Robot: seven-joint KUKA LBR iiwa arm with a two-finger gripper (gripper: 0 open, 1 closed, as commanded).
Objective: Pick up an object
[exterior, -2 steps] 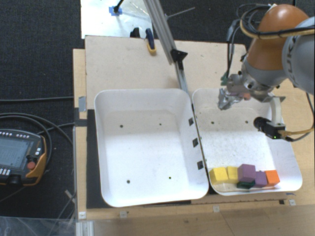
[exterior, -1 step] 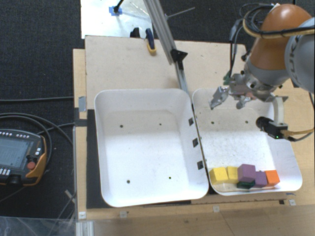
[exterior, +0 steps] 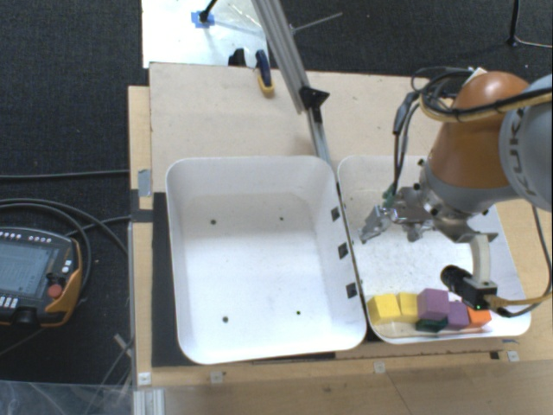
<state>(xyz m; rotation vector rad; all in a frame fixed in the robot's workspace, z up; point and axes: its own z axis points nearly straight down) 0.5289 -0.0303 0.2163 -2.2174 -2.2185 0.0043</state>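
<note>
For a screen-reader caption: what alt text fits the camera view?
A grey-and-orange robot arm reaches over the right white bin, above small yellow, purple, green and orange blocks clustered at its near edge. The left white bin sits alongside.

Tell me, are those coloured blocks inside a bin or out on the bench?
Inside. The coloured blocks lie clustered in the near corner of the right bin, within its white rim, below the gripper.

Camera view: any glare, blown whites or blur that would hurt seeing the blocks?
Camera view: the left bin is bright, near blown on its floor, walls still readable; the right bin is shaded under the arm; the blocks are soft but separable by colour; the gripper is slightly blurred.
</note>
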